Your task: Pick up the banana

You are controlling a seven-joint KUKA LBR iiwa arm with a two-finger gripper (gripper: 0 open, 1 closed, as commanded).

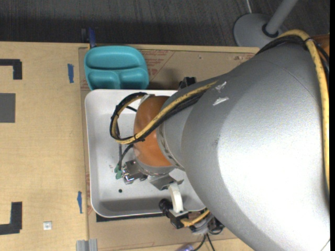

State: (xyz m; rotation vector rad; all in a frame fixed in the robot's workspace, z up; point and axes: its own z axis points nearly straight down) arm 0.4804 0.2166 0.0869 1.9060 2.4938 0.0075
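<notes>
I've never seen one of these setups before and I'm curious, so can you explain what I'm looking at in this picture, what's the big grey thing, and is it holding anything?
You are looking down at a slant from a camera fixed above a workbench. The big grey shape is a robot arm reaching in from the right, so close to the camera that it hides much of the scene. The orange band sits just above its wrist, and black and yellow cables loop around it. Below the band, the wrist reaches down into a shallow white bin. The arm's job is to pick up a banana, but the arm hides most of the bin's inside, so I cannot tell whether it holds anything. Behind the bin, on the brown bench, lies a teal plastic tray with compartments.
</notes>
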